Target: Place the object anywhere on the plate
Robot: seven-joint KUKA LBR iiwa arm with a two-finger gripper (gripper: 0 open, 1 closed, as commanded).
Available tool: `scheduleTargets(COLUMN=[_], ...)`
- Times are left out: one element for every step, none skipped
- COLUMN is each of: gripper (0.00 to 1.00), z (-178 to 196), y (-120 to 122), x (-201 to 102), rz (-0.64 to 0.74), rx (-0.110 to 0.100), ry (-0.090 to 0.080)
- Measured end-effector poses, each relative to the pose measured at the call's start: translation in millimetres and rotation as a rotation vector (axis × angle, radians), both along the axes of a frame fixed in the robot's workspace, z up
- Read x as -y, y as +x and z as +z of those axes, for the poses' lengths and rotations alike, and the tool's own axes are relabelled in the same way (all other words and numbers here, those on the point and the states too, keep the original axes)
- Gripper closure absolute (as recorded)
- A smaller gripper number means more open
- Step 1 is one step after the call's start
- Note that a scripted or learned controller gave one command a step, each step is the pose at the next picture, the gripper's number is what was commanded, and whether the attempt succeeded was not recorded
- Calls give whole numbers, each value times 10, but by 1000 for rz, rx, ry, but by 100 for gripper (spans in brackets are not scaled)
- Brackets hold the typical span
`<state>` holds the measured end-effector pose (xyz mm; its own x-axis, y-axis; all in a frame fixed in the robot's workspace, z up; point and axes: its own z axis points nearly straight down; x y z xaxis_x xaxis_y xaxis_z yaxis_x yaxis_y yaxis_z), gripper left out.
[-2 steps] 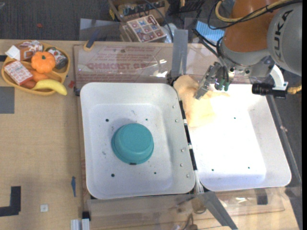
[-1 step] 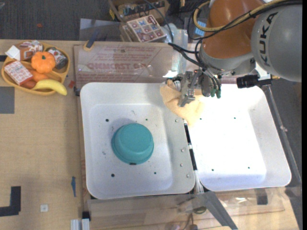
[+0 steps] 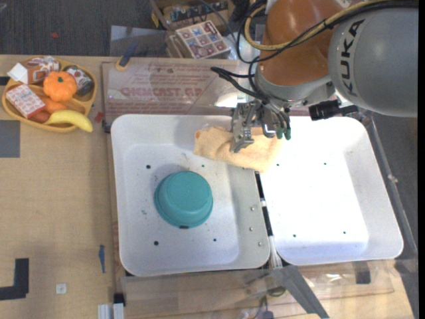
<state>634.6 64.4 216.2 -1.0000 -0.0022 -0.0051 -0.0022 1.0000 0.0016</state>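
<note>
Pretty chunky arm (image 3: pixel 378 52), smooth grey shell with "KUKA" in black letters down the side. Next to that there's a big glossy orange band (image 3: pixel 299 18), rounded like a dome. Black and yellow cables (image 3: pixel 292 35) loop over the orange part. The gripper (image 3: pixel 255 130) is bare metal, small and fiddly looking, with a little green bit on one side.

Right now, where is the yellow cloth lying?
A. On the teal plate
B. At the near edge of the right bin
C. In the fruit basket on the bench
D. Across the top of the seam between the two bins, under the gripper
D: the cloth lies at the far side of the bins, spanning the seam, with the gripper right over it, apart from the plate in the left bin.
</note>
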Motion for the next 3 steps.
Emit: scheduleTargets(gripper=[100, 100, 100], z=[-42, 82, 96], y=[-169, -387, -455], x=[-457, -946, -1470], rz=[2, 5, 4], rx=[-1, -1, 1], ry=[1, 1, 2])
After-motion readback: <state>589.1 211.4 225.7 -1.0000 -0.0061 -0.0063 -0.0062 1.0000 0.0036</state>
